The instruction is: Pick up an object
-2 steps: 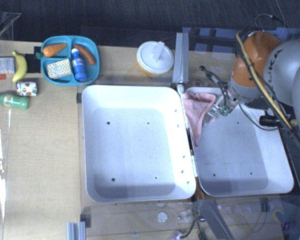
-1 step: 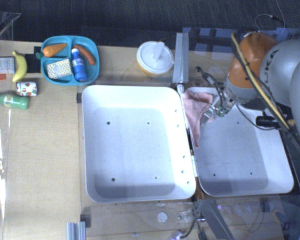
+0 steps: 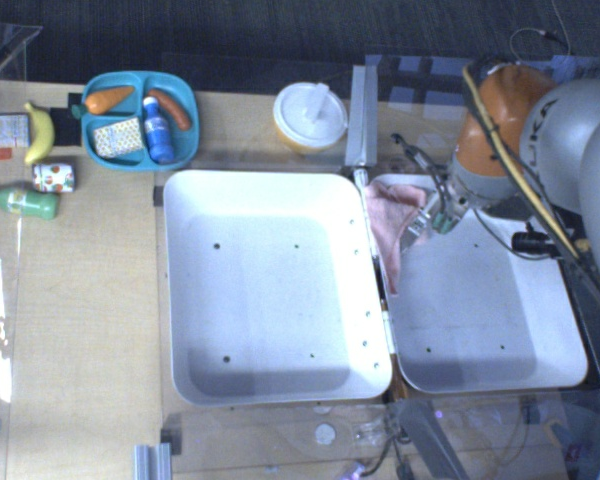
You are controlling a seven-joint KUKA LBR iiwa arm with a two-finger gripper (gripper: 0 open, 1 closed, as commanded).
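A crumpled pink cloth (image 3: 388,218) lies in the back left corner of the right bin (image 3: 490,318), against the wall shared with the left bin. My gripper (image 3: 421,225) hangs at the cloth's right edge, low over the bin floor, with the grey arm and its orange band (image 3: 500,118) reaching in from the upper right. The fingertips sit right at the cloth, and I cannot make out whether any fold is caught between them.
The left bin (image 3: 270,283) is a bare white tray. On the bench at the back left stand a blue divided plate (image 3: 140,120) of toy food, a banana (image 3: 40,133), a small can (image 3: 54,177), a green bottle (image 3: 20,202) and a lidded cup (image 3: 310,116).
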